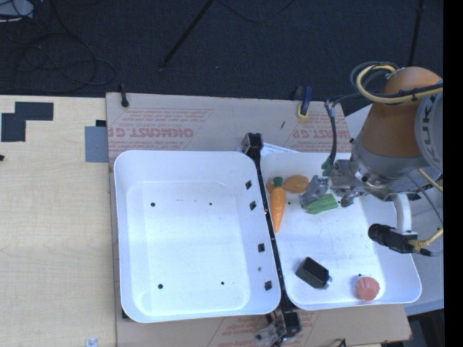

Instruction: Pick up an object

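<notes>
The right bin (394, 277) holds several small objects. An orange carrot (277, 207) with a green top lies against the bin's left wall. Just right of its top rests an orange oval piece (295, 183). A green block (322, 204) lies near the bin's middle. My gripper (316, 191) hangs directly over the green block's left end, close to it or touching it. A black block (313, 272) sits near the front of the bin, and a pink-red ball (367, 288) rests in the front right corner.
The left bin (126, 194) stands beside the right one, separated by a black clamp strip (264, 215). Both rest on a cardboard sheet (181, 125). The arm's orange band (398, 118) and its cables rise over the right bin's far right side.
</notes>
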`<state>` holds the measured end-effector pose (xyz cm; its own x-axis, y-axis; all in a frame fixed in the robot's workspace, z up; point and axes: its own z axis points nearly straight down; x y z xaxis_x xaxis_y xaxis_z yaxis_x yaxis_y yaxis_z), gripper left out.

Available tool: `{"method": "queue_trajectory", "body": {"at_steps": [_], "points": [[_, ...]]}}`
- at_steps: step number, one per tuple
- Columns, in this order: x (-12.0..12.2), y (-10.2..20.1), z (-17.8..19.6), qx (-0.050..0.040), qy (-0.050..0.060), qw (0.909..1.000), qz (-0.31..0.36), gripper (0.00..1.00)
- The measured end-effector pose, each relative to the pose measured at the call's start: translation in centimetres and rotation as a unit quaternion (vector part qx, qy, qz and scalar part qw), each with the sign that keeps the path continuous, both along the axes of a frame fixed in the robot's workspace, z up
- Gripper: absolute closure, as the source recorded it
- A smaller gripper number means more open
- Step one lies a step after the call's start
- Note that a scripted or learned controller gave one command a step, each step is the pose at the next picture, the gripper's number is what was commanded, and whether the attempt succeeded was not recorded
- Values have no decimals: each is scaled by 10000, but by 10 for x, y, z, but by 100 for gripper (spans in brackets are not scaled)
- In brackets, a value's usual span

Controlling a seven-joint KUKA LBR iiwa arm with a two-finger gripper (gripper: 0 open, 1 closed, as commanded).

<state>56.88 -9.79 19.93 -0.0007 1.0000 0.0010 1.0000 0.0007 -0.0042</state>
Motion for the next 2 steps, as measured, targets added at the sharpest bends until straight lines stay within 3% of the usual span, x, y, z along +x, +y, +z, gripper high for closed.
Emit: {"method": "queue_trajectory", "body": {"at_steps": [1,2], "points": [[31,-41,194,-33,-103,9999,10,0],[-35,-71,335,-28,-85,10000,-15,0]]}}
